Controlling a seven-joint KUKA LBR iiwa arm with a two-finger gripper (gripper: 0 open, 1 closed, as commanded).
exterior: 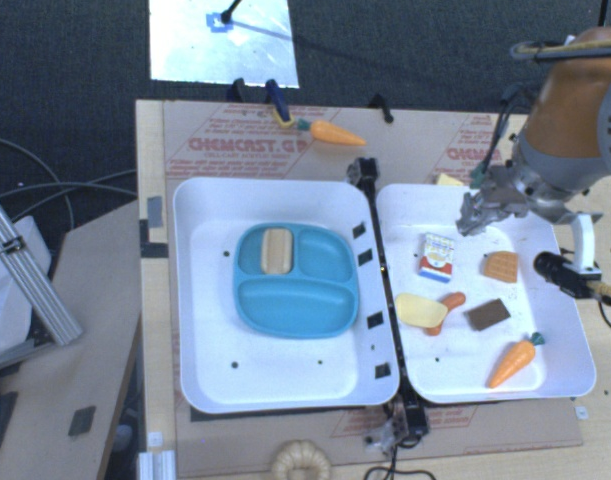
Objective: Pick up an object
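Camera view: hand (473, 218) hovers near right bin's (575, 368) far edge

Open bin floor (410, 258) between claw (472, 218) and small carton (437, 257)

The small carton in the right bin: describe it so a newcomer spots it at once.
Start at the right bin, near its upper middle, just below the gripper. The small carton stands there, white with blue and red print; its neighbours are a tan waffle and a yellow scoop.
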